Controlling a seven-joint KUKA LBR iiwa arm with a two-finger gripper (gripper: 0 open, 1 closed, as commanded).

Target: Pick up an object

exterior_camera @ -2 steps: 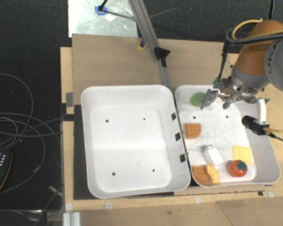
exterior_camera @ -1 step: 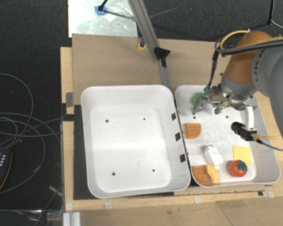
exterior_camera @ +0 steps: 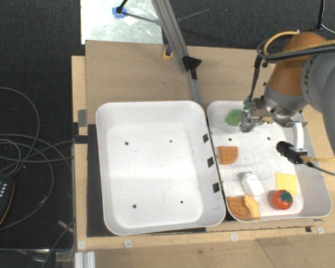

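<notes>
Dark carpet surrounds a brown bench that carries two shallow white bins side by side, with loose black cables trailing on the floor at nine o'clock and a grey pole slanting in from twelve o'clock. Toward nine o'clock sits the left bin, and beside it, toward three o'clock, the right bin holds all the small things. From three o'clock the grey arm with its orange band reaches in, and its gripper hangs low over the right bin's twelve o'clock end; whether it is released or clenched cannot be told from this angle. Just beside it, at its nine o'clock, lies a green leafy piece, close to or touching the tool. Further toward six o'clock an orange wedge lies near the bin's nine o'clock wall. At the six o'clock end a white bottle rests against a yellow-orange piece, with a flat orange slab beside that. A yellow block sits just above a red tomato toward four o'clock
</notes>
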